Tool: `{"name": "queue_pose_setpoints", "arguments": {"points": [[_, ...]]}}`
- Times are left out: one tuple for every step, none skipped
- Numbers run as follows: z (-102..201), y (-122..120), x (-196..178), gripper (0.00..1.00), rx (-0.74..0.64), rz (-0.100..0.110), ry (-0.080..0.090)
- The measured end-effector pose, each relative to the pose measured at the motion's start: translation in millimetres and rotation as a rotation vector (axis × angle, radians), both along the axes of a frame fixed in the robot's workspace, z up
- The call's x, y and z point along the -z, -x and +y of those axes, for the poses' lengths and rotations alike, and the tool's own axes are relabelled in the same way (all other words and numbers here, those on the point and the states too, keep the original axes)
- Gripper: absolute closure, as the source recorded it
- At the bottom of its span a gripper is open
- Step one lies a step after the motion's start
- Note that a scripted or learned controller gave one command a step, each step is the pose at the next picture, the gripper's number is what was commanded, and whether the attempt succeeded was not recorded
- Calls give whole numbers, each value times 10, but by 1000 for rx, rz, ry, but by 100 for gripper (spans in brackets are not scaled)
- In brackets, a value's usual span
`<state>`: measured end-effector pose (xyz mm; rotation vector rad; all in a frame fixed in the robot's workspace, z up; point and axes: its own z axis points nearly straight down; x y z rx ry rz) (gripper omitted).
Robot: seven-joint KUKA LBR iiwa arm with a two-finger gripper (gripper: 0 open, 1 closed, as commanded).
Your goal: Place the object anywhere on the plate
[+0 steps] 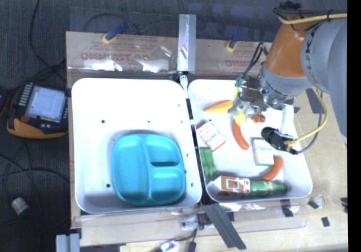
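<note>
I see the gripper (pixel 246 105) low in the upper part of the right bin (pixel 299 183), over a yellow piece (pixel 237 117); whether its fingers are spread I cannot tell. The blue plate (pixel 148 169) lies in the left bin (pixel 90 110), lower centre. An orange carrot (pixel 218 105) lies just left of the gripper.
</note>
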<state>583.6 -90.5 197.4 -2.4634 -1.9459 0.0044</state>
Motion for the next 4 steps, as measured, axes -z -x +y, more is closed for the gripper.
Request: {"name": "queue_pose_setpoints", "arguments": {"points": [[724,239,108,100,91,2,0],[1425,496,149,100,-207,1,-1],[2233,392,820,100,-307,-5,3],[2221,385,811,0,-305,-7,4]]}}
